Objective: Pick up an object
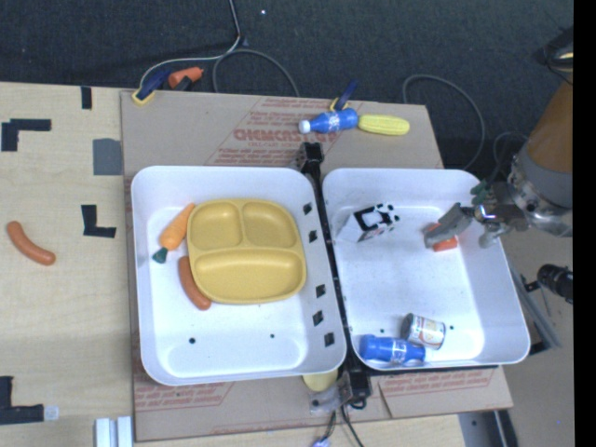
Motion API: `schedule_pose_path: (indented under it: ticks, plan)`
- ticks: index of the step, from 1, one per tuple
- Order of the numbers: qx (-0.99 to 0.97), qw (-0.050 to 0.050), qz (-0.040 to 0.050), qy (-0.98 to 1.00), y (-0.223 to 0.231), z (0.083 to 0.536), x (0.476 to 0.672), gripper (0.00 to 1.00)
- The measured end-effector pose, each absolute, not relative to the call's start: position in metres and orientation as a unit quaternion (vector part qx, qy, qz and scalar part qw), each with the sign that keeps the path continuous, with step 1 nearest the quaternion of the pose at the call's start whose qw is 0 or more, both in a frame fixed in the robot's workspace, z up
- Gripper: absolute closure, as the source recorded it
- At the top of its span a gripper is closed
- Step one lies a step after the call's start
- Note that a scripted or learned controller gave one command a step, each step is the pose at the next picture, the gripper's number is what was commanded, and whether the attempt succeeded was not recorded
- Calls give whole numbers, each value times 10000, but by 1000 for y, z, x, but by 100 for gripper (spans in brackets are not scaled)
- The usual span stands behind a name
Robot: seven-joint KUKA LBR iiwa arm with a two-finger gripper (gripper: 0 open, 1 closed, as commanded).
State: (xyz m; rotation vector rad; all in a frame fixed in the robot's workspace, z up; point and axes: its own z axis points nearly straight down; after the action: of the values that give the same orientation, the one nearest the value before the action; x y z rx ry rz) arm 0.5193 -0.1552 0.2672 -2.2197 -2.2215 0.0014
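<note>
Reaching in from your right, the arm [549, 128] sets its gripper [463, 226] low over the right bin [494, 287], near that bin's far right side. You can see its two fingers [445, 223] spread apart, and a small red-orange piece [445, 244] sits just below the left finger, touching or nearly touching it; you cannot tell whether it is pinched. Elsewhere in the right bin you have a black-and-white toy [375, 220] near the dividing wall, and a small can [426, 329] just beside a blue bottle [391, 349] at the near edge. Your left bin [233, 343] holds a yellow divided plate [247, 250], with a carrot [173, 232] leaning along its left side and a sausage [194, 285] tucked under its lower left edge. Another sausage [30, 243] lies well apart on the bench at your far left.
</note>
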Motion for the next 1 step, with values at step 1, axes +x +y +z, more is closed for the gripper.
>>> schedule_pose_path:
  ticks: [1]
  plan:
    - [-7080, 22, 28, -7062, -213, 142, 560, 0]
